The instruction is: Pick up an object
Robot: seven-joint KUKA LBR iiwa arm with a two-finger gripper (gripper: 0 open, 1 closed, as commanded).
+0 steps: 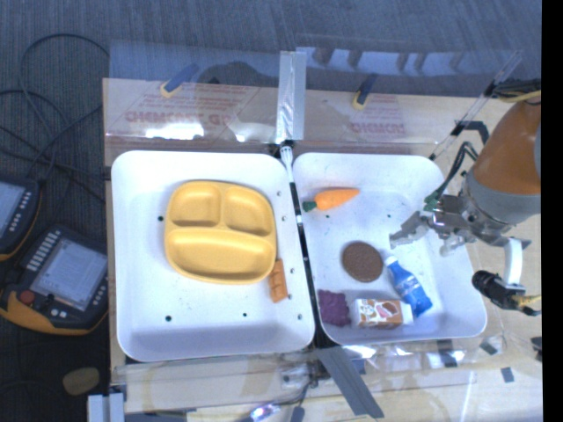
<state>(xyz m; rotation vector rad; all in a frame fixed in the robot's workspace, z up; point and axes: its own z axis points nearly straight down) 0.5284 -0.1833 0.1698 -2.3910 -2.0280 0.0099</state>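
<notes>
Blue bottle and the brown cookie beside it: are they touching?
Cannot tell. The camera view shows the blue bottle's white cap right at the brown cookie's edge, with no plain gap or contact.

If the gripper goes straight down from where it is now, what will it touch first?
Probably the blue bottle, or bare bin floor just beside it. The gripper hangs over the right bin, close above the bottle's cap; depth is unclear from this slanted view.

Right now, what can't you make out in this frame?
- Tool: too small and blurred in the camera view to read its state.
- Carton: label print too small to read.
- Purple item: blurred, identity unclear.
- Orange piece beside the yellow tray: too small to identify.
- Arm: cut off by the right edge.
</notes>
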